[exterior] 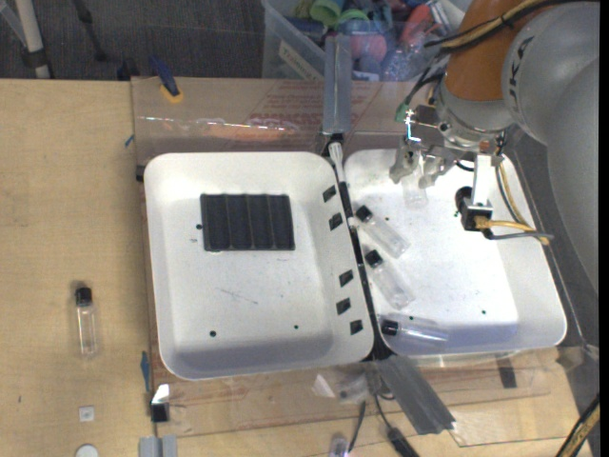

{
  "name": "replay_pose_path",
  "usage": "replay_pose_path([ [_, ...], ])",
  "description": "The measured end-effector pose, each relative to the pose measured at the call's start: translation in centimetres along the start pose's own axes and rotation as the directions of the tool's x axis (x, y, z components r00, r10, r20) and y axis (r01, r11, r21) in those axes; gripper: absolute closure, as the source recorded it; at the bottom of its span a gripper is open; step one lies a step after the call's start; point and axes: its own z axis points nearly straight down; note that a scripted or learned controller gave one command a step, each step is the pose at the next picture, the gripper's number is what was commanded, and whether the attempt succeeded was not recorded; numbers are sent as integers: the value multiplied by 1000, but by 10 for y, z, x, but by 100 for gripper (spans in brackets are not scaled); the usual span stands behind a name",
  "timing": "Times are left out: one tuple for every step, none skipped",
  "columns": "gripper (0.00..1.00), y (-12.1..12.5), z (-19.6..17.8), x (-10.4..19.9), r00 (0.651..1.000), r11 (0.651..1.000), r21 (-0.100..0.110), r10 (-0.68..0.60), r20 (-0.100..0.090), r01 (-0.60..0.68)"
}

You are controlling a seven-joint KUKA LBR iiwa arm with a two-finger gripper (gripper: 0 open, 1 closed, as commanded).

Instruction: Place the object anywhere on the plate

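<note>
Translucent, pale plastic fingers (407, 168) hang from the pincer (419, 171) over the far part of the right bin (495, 293), set slightly apart with nothing between them, so the pincer stands open. Above it sits a metal wrist, then the orange band (490, 41) and the smooth grey arm (561, 55), with yellow and black cables looping beside it.

Below the pincer, on the glossy white floor of the right bin, lie several clear vials (385, 236) with dark caps, near the bin's left wall and apart from the fingers; one more lies near the front edge. Their glassy bodies nearly vanish against the white.

Across the dark divider, the left bin (181, 331) holds a black rectangular plate (246, 222), ribbed into parallel strips, lying flat with nothing on it.

On the wooden bench (57, 208) at the left lies another clear vial (86, 320). Behind the bins stands a clear tub of coloured toys (371, 17).
</note>
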Motion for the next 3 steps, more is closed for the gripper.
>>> replay_pose_path([
  [100, -54, -3, 93, 996, 996, 3, 91, -1, -91],
  [100, -156, -9, 153, 997, 997, 3, 78, 0, -78],
  [100, -183, 8, 228, 819, 819, 1, 574, 0, -574],
])
